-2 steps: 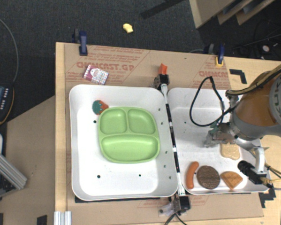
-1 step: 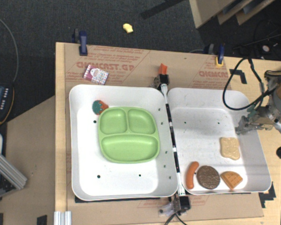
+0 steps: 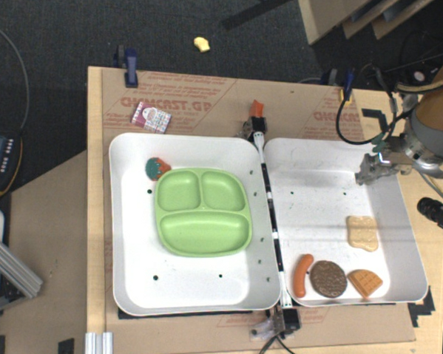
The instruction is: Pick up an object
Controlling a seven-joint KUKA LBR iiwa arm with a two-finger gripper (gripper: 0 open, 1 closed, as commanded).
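In the right bin (image 3: 318, 170) lie a pale toast slice (image 3: 362, 233), a red sausage (image 3: 301, 275), a round brown patty (image 3: 327, 279) and an orange-brown wedge (image 3: 365, 281), all toward the front right. My gripper (image 3: 371, 169) hangs over the bin's back right part, above and behind the toast, with nothing visibly between its fingers. The left bin (image 3: 130, 227) bears a green divided plate (image 3: 202, 211), and a small red-and-teal object (image 3: 157, 168) rests at the plate's back left corner.
A metal divider (image 3: 268, 204) with clamps runs between the bins. A pink-white packet (image 3: 150, 116) lies on the cardboard behind the left bin. Black cables (image 3: 358, 117) loop behind the right bin. A yellow scrap (image 3: 202, 43) is on the floor.
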